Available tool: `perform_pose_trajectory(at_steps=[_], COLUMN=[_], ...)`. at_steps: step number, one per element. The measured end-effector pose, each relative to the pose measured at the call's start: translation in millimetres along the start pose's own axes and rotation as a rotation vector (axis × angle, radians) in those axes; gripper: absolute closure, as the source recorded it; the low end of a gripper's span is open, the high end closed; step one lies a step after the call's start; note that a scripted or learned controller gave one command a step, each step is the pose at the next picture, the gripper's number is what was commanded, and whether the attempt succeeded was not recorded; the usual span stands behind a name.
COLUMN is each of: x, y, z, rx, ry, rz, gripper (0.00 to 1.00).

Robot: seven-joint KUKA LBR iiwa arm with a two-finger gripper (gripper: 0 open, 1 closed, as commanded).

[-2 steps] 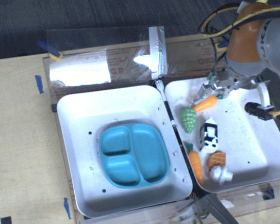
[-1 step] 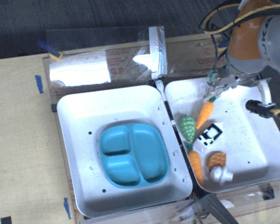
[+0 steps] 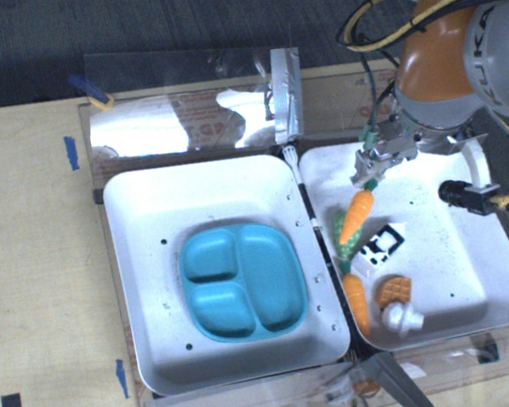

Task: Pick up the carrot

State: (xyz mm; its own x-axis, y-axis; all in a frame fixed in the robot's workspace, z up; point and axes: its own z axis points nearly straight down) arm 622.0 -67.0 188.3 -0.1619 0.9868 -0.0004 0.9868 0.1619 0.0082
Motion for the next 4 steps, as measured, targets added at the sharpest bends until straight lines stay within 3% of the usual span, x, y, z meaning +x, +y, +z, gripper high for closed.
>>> perform_pose_trajectory(at_steps=[1,2,3,4], x=[62,82,81,40], y=[-43,-84,-84,-39], z=[-46,-38,-38,4], rx=[0.005,0.009,0.010,0.006], ry=[0.002,0.002,0.002,0.001], rz=[0.036,-0.171,-0.171,-0.378], gripper=[1.00,1.00,0.00,0.00])
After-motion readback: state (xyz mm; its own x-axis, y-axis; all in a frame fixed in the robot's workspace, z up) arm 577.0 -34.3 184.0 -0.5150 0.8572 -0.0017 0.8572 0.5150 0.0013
